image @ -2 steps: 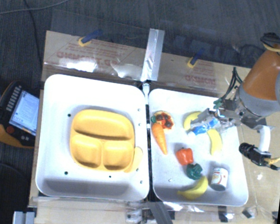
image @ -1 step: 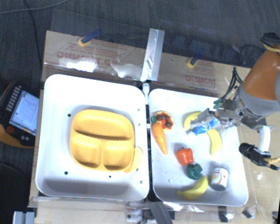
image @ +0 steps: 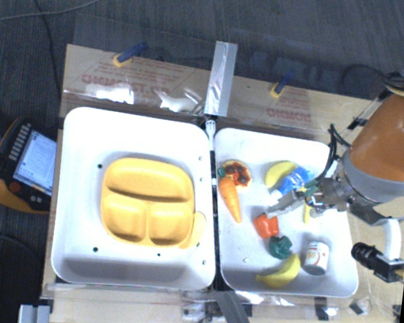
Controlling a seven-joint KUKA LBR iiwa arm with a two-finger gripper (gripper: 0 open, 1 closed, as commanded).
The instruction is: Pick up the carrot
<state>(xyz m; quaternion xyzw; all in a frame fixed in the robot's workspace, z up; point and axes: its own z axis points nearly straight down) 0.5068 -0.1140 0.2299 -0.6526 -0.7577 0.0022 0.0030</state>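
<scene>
Grey arm (image: 376, 184) w/ orange band, black cable.

Left bin (image: 74, 177): holds the tray (image: 149, 202) at its middle.
Right bin (image: 334, 281): holds all the small items.
Carrot (image: 231, 198): by the right bin's left wall, near the divider.
Gripper (image: 283, 202): over the right bin's middle, right of the carrot.
Can (image: 315, 256): near the front right corner.
Banana (image: 281, 272): at the front, left of the can.
Pendant (image: 24, 167): on the floor, left of the bench.
</scene>
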